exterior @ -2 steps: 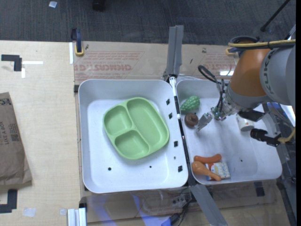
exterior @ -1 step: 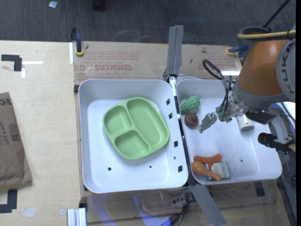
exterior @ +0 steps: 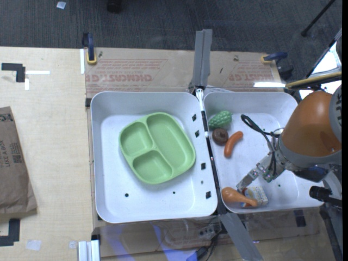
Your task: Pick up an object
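A small pale object (exterior: 257,194) with bluish marks is being seen low in the right bin (exterior: 251,94), near that bin's front edge. It is being touched on its left by an orange, carrot-like piece (exterior: 237,196), which is lying close to the bin's front left corner. The gripper (exterior: 252,179) is being held just above and beside these two, slanted down toward them from the right. Nothing is being shown gripped in it, and whether the claw is spread or pressed together cannot be told from this angle. Above the gripper, the arm's orange band (exterior: 314,125) is being seen over the right side of the bin.

Farther back in the same bin, an orange sausage-shaped item (exterior: 232,143) is lying tilted, just beside a brown round item (exterior: 219,136). A green bumpy item (exterior: 220,118) is being seen right behind the brown one, near the wall between the bins. A thin black loop (exterior: 254,126) is lying to the right of these three.

In the left bin (exterior: 95,145), a green plate (exterior: 157,147) with three compartments is being kept near the middle. A sheet of printed cardboard (exterior: 130,72) is lying behind both bins, and a brown paper bag (exterior: 13,162) is resting at the bench's far left.
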`<state>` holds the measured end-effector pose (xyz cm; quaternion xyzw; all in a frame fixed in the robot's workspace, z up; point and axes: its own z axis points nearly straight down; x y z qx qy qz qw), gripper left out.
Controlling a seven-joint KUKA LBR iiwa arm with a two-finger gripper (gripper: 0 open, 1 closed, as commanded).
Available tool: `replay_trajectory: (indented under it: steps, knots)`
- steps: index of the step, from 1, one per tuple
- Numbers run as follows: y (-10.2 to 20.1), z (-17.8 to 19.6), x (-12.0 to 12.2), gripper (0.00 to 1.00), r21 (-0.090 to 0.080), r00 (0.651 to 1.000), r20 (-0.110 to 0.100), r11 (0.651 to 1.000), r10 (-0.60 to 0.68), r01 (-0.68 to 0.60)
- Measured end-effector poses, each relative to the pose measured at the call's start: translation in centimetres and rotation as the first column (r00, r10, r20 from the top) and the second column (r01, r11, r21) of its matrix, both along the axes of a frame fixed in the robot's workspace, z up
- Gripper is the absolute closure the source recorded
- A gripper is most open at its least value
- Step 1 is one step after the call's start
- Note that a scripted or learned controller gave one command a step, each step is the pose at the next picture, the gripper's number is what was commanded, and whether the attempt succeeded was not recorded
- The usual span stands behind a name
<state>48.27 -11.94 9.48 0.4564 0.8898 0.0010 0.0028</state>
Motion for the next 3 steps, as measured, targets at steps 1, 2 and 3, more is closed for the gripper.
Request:
replay_trajectory:
  steps: [1,2,3]
  knots:
    - [-0.4,0.0,-0.2,0.00,0.002,0.998,0.002,0.998,0.064,-0.064]
    - [3.0,9.7,11.4,0.00,-0.001,0.983,-0.004,0.983,0.184,-0.184]
    - [1.9,0.0,10.5,0.00,-0.003,0.990,0.002,0.990,0.143,-0.143]
